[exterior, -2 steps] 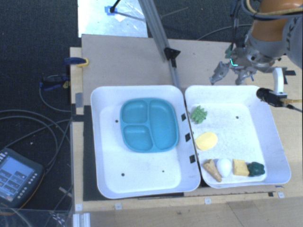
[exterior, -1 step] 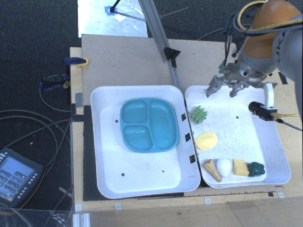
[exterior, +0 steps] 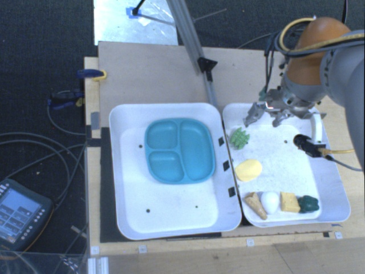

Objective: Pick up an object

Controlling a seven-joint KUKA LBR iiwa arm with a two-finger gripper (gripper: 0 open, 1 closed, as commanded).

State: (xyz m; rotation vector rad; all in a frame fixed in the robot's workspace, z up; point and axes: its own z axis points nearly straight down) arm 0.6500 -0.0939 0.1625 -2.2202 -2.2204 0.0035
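My gripper [exterior: 266, 116] hangs over the far end of the right bin [exterior: 328, 178], its two fingers spread open with nothing between them. A small green knobbly object [exterior: 240, 137] lies just below and left of it, near the bin's left wall. Further toward the front sits a yellow rounded object [exterior: 249, 169]. Along the front edge lie a tan cone [exterior: 255, 204], a white egg-like object [exterior: 270, 201], a yellow block [exterior: 289, 202] and a dark green object [exterior: 308, 203].
The left bin [exterior: 131, 204] holds a blue divided plate [exterior: 179, 150]. A grey pole [exterior: 188, 30] slants down to the gap between the bins. A black fitting with a cable [exterior: 308, 144] hangs from the wrist over the right bin.
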